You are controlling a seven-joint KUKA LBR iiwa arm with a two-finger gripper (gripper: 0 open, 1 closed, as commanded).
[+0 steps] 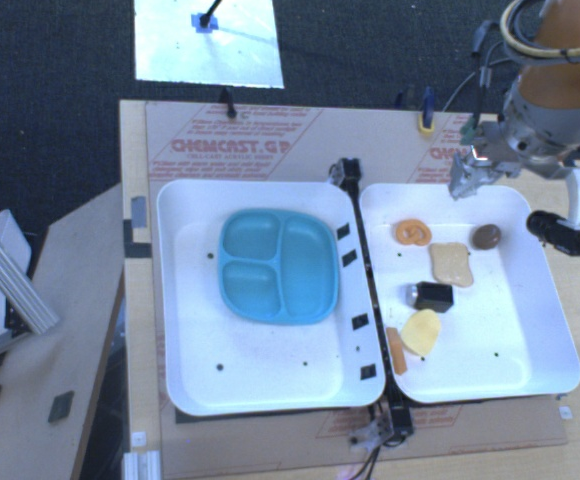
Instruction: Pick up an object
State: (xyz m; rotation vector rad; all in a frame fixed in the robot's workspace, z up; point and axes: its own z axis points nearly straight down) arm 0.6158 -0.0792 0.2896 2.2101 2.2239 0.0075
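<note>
Dark carpet surrounds the worktop point(270, 143), whose board still carries its printed protective film, and two shallow white bins sit on it side by side. Left bin point(185, 318) holds a blue divided plate point(275, 266). Right bin point(540, 328) holds everything I could pick: a pretzel point(412, 232), a slice of toast point(452, 264), a brown round piece point(486, 236), a small black block point(432, 296), a yellow chip-like piece point(421, 332) and an orange stick point(396, 351) lying along the bin's near-left wall.

My claw point(467, 180) hangs over the far edge of the right bin, above its rim, holding nothing. From this angle I cannot tell whether its tips are apart or together.

What matters for the next move: every candidate lies nearer the camera than my claw. The pretzel is closest, a little toward the left bin; the brown piece sits almost straight toward the camera from me. I judge the pretzel or the brown piece the easiest reach, needing a short travel inward and then a descent. Toast lies flat, so likely harder to pinch.
</note>
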